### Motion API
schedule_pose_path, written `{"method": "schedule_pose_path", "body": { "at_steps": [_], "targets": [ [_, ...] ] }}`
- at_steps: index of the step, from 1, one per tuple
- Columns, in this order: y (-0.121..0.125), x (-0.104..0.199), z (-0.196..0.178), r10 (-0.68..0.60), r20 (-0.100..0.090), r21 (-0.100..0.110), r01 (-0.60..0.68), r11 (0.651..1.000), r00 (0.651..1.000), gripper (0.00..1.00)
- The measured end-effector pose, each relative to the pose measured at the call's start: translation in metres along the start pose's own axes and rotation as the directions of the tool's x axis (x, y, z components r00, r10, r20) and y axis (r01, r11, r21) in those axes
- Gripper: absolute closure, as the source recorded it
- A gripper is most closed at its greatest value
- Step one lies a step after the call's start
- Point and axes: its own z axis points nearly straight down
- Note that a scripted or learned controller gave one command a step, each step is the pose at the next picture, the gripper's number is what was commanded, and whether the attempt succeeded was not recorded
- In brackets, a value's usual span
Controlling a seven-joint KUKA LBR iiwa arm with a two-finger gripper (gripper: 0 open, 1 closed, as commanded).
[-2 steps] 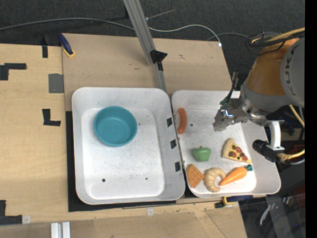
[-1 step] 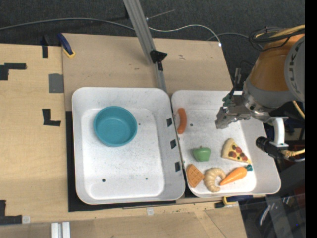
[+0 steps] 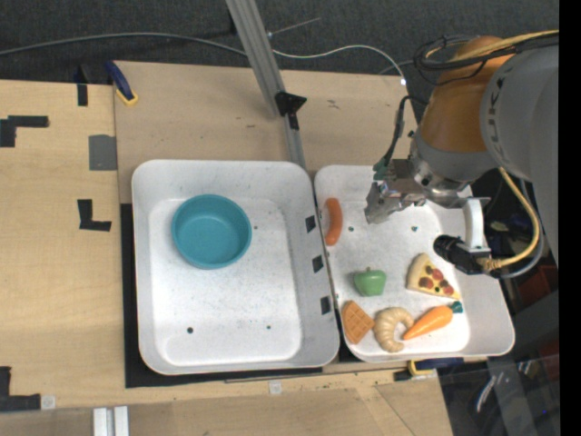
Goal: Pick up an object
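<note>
Our end effector (image 3: 381,209) hovers over the right bin's (image 3: 490,334) far edge; we cannot tell its state. The sausage (image 3: 333,221) lies near the left wall, so a descent risks clipping the rim.

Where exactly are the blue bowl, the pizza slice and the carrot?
blue bowl (image 3: 211,231), camera view, centre of its inside.
pizza slice (image 3: 432,278), camera view, middle of the topping.
carrot (image 3: 427,322), camera view, middle of the orange body.

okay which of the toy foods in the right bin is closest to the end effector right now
The orange sausage, lying along the bin's left wall, level with the end effector. The green pepper, pizza slice, croissant, carrot and waffle all lie farther toward the front.
</note>
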Motion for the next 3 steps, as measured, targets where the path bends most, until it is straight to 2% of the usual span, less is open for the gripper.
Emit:
{"method": "schedule_pose_path", "body": {
  "at_steps": [2, 3],
  "targets": [
    [0.046, 0.104, -0.024, -0.001, -0.001, -0.002, 0.001, 1.000, 1.000, 1.00],
    [0.073, 0.155, -0.012, 0.000, 0.000, 0.000, 0.000, 1.000, 1.000, 1.00]
  ]
}}
